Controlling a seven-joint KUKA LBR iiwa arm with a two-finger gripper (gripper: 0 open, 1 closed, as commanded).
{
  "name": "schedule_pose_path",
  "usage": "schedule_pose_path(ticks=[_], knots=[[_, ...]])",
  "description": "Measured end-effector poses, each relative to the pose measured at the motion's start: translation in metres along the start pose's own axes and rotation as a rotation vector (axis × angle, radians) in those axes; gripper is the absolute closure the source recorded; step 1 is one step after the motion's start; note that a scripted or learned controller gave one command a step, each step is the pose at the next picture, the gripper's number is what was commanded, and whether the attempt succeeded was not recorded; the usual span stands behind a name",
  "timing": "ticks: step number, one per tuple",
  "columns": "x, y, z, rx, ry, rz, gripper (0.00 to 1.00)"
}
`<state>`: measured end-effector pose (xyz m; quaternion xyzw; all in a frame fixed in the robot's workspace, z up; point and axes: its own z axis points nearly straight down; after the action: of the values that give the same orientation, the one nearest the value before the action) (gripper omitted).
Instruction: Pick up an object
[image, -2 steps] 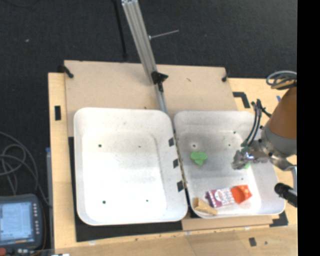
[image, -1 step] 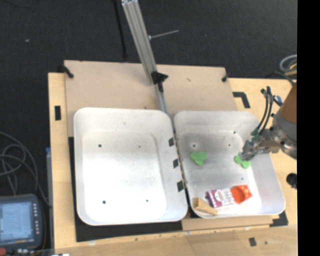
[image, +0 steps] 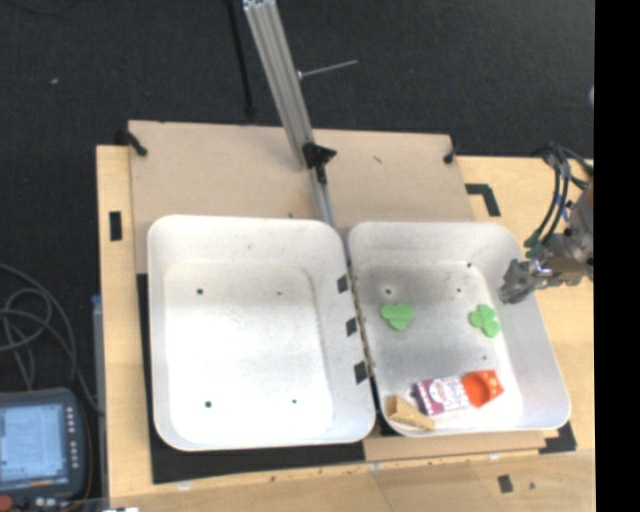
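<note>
The right bin (image: 520, 350) holds two small green pieces, one (image: 398, 316) near its middle left and one (image: 485, 320) toward its right side. A small carton (image: 455, 392) with a purple label and an orange-red end lies near the bin's front edge, with a tan piece (image: 408, 411) at its left. My gripper (image: 519, 281) hangs at the right bin's right rim, just up and right of the right green piece, and nothing shows between its fingers.
The left bin (image: 250, 335) sits beside the right one. A metal pole (image: 285, 90) rises from the bench behind the bins. A screen device (image: 35, 440) and cables lie at the far left, off the bench.
</note>
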<state>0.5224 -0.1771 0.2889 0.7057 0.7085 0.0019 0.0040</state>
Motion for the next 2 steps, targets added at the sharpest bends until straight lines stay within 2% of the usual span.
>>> schedule_pose_path(ticks=[2], knots=[[0.106,0.021,-0.001,0.004,0.002,-0.002,1.00]])
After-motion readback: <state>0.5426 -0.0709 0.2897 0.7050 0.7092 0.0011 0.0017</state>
